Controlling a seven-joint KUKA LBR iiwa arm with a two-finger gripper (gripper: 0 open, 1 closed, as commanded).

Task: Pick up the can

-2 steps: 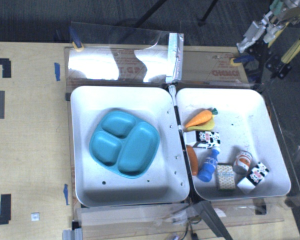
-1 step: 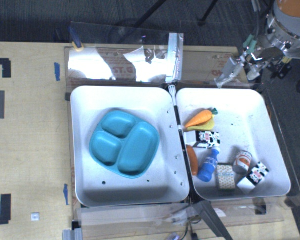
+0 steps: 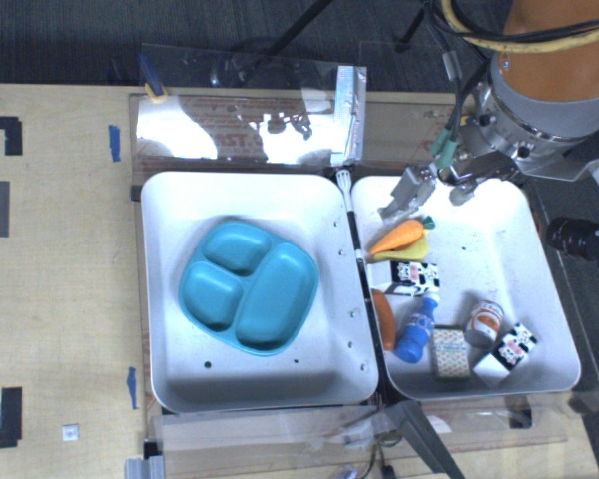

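Note:
The can (image 3: 485, 320), small with a red and white label, lies in the right bin (image 3: 539, 267) near its front right, between a beige box and a black-and-white cube. My gripper (image 3: 431, 196) hangs open over the back left part of that bin, just above an orange carrot (image 3: 397, 238). Nothing is between its fingers. The can is well to the front right of the gripper.
The right bin also holds a cow-patterned block (image 3: 415, 277), a blue bottle (image 3: 416, 332), an orange sausage-like piece (image 3: 383, 319), a beige box (image 3: 449, 353) and a black-and-white cube (image 3: 514, 347). A teal divided tray (image 3: 248, 285) sits in the left bin (image 3: 170, 218).

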